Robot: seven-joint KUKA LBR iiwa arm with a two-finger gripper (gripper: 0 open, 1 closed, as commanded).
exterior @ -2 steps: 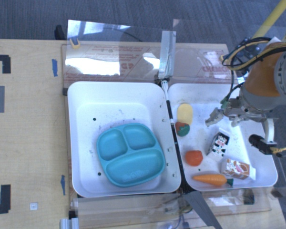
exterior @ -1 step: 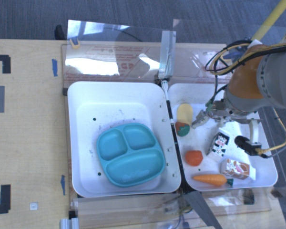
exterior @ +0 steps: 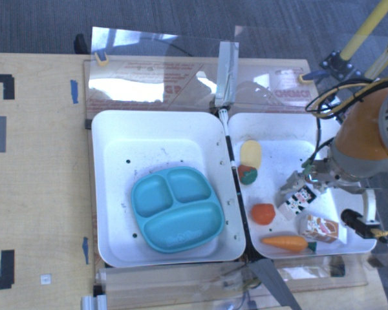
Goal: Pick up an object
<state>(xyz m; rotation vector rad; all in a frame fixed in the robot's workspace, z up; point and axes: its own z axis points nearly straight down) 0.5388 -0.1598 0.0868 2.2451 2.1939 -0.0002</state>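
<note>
My gripper (exterior: 302,185) is hard to read: its fingers merge with a small black-and-white object (exterior: 297,199) lying just under them, so I cannot tell how they stand or whether anything sits between them. Much of my arm (exterior: 365,131) is cut off at the right edge (grey body, orange band above the wrist), and it reaches down over the right bin (exterior: 281,152). In that bin lie a yellow piece (exterior: 250,153) touching a red-and-green one (exterior: 247,174), a small red ball (exterior: 264,214), a carrot (exterior: 288,242) along the front wall and a brown-and-white packet (exterior: 321,228). The left bin (exterior: 116,141) holds a blue divided plate (exterior: 176,208), well apart from my gripper.
</note>
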